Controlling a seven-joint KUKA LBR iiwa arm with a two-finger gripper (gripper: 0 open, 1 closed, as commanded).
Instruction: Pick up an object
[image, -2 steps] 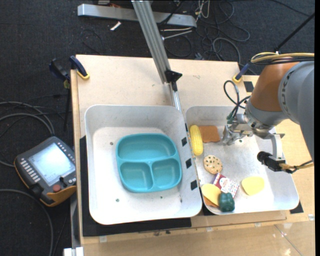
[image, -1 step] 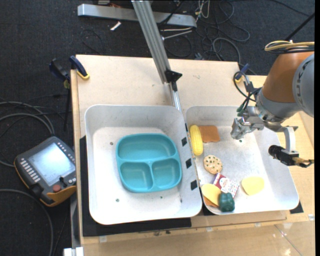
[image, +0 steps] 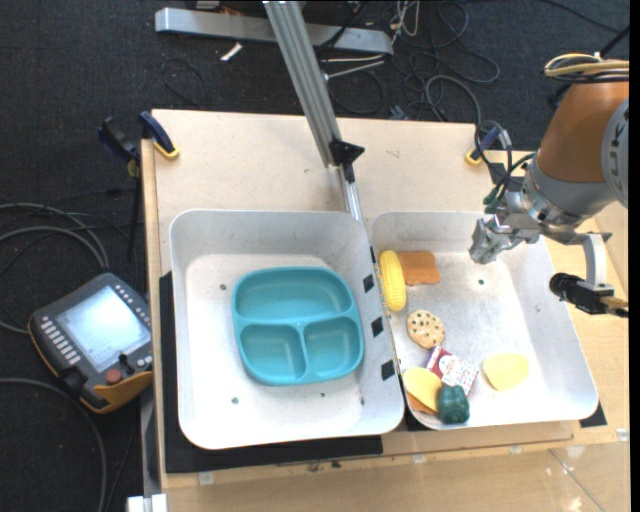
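The grey metal two-finger hand (image: 487, 246) hovers over the upper part of the right shallow white plastic bin (image: 560, 330); whether it is apart or together I cannot tell. This looks like the approach step: next it must descend onto one item. That bin holds seven: one yellow corn cob (image: 392, 279), one orange slab (image: 419, 268), one cookie (image: 426, 328), one yellow wedge (image: 506, 371), one red-white packet (image: 456, 372), one orange-yellow piece (image: 421, 388), one green lump (image: 453, 405). The left bin (image: 200, 240) holds one teal divided tray (image: 297, 325).
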